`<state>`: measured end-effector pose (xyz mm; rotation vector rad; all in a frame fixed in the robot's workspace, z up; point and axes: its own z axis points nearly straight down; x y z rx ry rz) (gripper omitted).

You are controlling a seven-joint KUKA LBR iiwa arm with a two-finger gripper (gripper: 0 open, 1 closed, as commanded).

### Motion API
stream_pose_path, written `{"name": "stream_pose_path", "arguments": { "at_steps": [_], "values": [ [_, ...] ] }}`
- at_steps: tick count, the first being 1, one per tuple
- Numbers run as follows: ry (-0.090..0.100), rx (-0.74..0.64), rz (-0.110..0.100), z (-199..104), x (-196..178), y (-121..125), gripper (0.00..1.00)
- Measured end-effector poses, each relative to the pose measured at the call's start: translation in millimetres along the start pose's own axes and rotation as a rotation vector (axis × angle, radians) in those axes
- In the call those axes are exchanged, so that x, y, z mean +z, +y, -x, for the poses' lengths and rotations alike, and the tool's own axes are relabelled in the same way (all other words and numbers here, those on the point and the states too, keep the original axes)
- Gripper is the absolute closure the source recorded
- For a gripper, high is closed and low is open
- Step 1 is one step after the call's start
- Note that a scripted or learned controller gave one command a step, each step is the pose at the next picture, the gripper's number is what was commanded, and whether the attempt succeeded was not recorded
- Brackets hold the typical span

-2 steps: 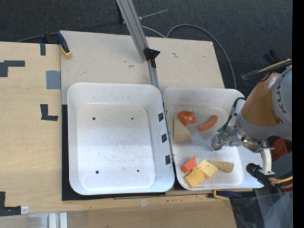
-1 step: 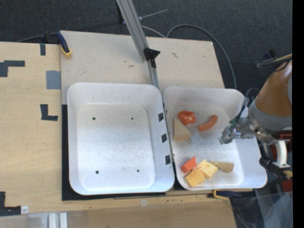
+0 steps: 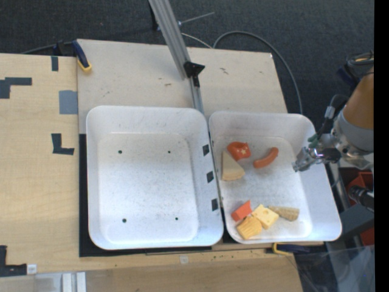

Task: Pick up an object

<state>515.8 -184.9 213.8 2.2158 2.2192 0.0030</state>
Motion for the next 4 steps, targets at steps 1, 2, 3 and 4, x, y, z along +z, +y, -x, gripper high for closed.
{"name": "stream_pose_path", "arguments": {
  "at_steps": [1, 2, 3, 4],
  "values": [
    [0.002, 0.000, -0.005, -0.4, -8.7, 0.4, 1.00],
    [0.005, -0.005, -0.005, -52.1, -18.0, 19.7, 1.00],
    [0.005, -0.007, -0.006, -113.9, -22.0, 31.1, 1.00],
    [0.004, -0.007, -0.007, -175.8, -15.8, 47.9, 1.00]
  ]
}}
